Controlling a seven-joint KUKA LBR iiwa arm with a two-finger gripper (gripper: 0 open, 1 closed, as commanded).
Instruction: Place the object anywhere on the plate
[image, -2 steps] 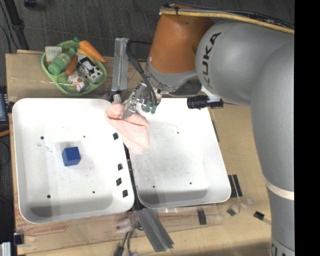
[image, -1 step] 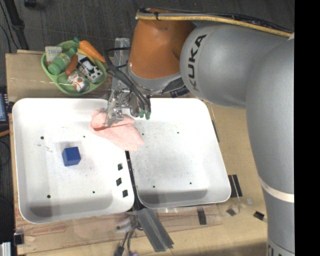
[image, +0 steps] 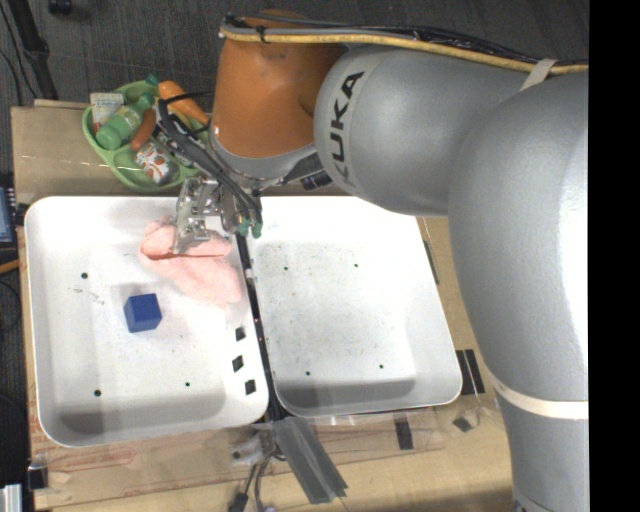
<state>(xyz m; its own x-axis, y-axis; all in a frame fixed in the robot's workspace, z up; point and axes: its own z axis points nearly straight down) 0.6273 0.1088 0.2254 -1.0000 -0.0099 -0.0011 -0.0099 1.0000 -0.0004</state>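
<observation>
A small blue cube (image: 143, 312) rests on the floor of the left bin (image: 60, 300), left of centre. A pink plate (image: 205, 272) lies in the same bin near its back right corner, up and to the right of the cube. My gripper (image: 197, 226) hangs over the plate's back edge, under the orange wrist band, well apart from the cube. The wrist hides part of the plate's far side.
The right bin (image: 350, 310) sits beside the left one, sharing a middle wall. A green bowl (image: 120, 140) holding several small items stands on the bench behind the left bin. The big grey arm covers the right and upper part of the view.
</observation>
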